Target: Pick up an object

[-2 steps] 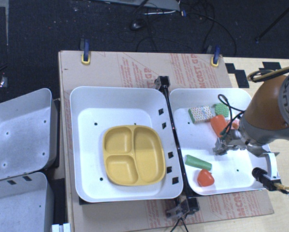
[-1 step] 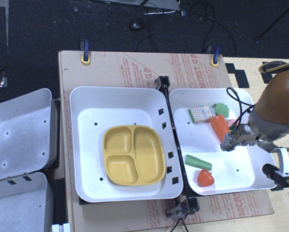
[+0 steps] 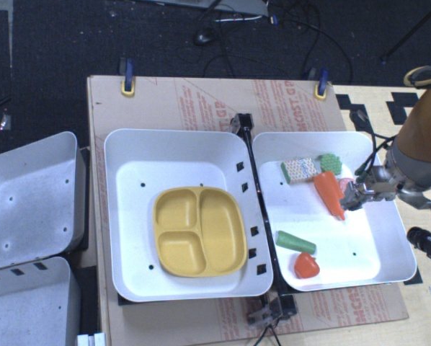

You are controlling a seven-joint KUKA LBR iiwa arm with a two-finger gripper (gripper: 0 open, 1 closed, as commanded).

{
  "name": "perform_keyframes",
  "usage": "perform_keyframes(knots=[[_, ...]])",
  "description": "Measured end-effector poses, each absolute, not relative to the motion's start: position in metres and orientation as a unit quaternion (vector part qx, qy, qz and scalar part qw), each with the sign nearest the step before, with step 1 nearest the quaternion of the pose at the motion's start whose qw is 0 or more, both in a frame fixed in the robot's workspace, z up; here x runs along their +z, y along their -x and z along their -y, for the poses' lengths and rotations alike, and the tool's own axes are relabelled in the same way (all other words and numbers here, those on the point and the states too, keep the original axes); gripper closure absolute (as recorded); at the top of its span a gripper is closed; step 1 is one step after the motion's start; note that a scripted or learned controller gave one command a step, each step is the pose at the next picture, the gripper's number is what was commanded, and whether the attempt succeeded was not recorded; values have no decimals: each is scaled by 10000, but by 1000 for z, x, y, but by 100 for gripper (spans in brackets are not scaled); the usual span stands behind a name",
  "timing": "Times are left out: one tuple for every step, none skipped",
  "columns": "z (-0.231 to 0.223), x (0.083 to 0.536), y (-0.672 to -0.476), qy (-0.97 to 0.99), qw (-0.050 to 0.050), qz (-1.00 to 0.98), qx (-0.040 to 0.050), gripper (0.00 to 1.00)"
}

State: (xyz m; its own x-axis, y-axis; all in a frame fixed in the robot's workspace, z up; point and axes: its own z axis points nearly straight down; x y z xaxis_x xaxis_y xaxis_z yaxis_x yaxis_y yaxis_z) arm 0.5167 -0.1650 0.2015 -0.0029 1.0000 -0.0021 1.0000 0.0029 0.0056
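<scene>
The arm reaches into the right bin [image 3: 388, 262] from the right side. Its end effector [image 3: 351, 195] sits low, right beside the orange carrot toy [image 3: 329, 191], maybe touching it. Whether it is released or clenched cannot be told from here, because the tip is dark and small. The carrot lies on the bin floor near a dotted block [image 3: 300, 169]. A green stick [image 3: 295, 241] and a red toy [image 3: 306, 266] lie nearer the front. The yellow plate [image 3: 199, 231] rests in the left bin [image 3: 129, 193]. The arm looks to be at the grabbing step. Next it would need to squeeze the carrot and lift straight up.
</scene>
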Motion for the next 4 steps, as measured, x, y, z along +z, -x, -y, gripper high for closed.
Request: perform_keyframes(knots=[[160,264,-519,-7058,35,-7084,18,100],[104,252,-509,-7046,-11,-7096,0,100],[55,257,-510,-7042,-5,-7100,5,100],[8,246,-513,-7045,-13,-7097,-3,100]])
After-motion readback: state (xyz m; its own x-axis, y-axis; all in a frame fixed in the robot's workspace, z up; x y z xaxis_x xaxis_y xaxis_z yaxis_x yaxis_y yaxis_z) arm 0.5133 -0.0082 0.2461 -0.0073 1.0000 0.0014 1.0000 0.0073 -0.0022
